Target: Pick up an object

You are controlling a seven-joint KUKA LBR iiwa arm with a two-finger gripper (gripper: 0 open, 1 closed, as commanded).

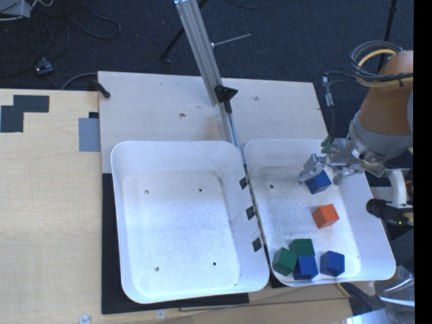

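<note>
Gripper over right bin; fingers seemingly closed around blue cube, lifted.

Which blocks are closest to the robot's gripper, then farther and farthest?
From the gripper in the camera view:
1. Blue cube, right at the gripper in the right bin.
2. Orange cube, mid-bin, just below.
3. Green cubes at the bin's near edge, farthest.

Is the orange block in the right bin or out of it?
In: the orange block lies on the right bin's floor.
</note>
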